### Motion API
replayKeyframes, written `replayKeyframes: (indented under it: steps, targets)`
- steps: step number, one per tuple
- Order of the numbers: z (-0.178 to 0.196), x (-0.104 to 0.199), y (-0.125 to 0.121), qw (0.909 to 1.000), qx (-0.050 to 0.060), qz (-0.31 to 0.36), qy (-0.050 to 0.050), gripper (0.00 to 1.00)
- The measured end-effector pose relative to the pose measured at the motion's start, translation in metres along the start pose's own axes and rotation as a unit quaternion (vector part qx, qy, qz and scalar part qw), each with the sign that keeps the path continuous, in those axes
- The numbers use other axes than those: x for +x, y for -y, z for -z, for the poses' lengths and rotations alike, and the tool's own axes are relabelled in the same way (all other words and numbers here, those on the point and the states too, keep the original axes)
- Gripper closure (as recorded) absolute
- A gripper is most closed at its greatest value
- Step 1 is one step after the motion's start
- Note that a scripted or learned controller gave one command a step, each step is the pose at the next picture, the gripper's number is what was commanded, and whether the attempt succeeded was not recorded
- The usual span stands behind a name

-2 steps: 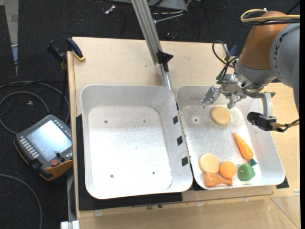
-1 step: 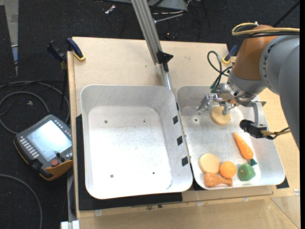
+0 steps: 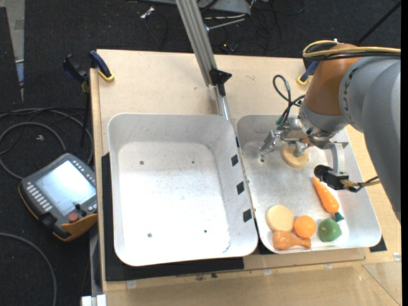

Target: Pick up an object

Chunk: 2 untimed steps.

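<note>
Tan disc (image 3: 296, 156) touching end effector (image 3: 280, 142).

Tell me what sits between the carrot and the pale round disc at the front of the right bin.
In the camera view, an orange ball lies between the carrot and the pale disc, beside the disc.

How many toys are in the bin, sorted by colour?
Orange: 3, the carrot, the orange ball and the drumstick-shaped piece.
Cream or tan: 2, the round disc and the tan piece under the arm.
Green: 1, the green ball.
Total: 6, all in the right bin.
</note>
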<state>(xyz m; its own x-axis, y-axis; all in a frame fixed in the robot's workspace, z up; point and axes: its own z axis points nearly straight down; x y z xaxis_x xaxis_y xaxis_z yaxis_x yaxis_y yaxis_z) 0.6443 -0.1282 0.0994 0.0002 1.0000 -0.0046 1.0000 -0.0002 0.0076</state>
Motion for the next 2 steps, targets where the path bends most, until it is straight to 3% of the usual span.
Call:
replayKeyframes:
  steps: [1,2]
  targets:
    - [0.013,0.0,-0.002,1.0,-0.003,0.0,0.0,1.0]
    - [0.056,-0.003,-0.006,1.0,0.001,0.001,-0.002,1.0]
